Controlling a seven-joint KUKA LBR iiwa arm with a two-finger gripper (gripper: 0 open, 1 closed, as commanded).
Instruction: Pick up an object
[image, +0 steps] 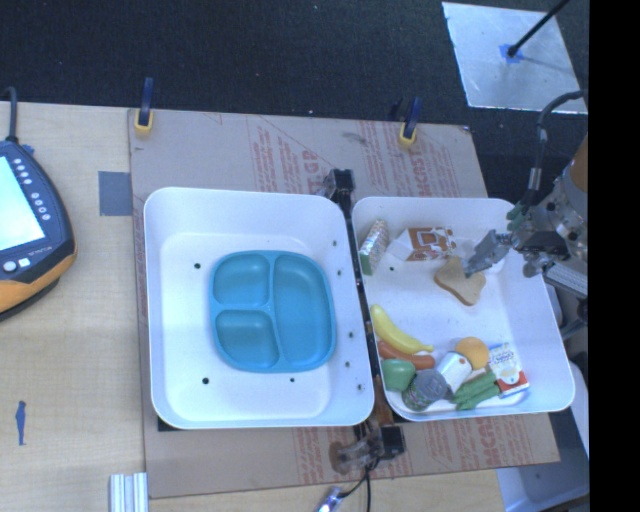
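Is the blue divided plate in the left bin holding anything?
Empty: the blue divided plate shows bare compartments, alone in the left white bin.

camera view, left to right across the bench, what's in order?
Handheld pendant → left bin → blue divided plate → banana → slice of bread → claw, low over the right bin beside the bread.

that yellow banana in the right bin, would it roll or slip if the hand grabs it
The banana looks like a smooth, glossy toy, so it may slip between the hand's fingers. Its curved shape lies flat, so it would more likely pivot or slide than roll. It touches the clutter at the right bin's near end, so pushing it would probably nudge its neighbours.
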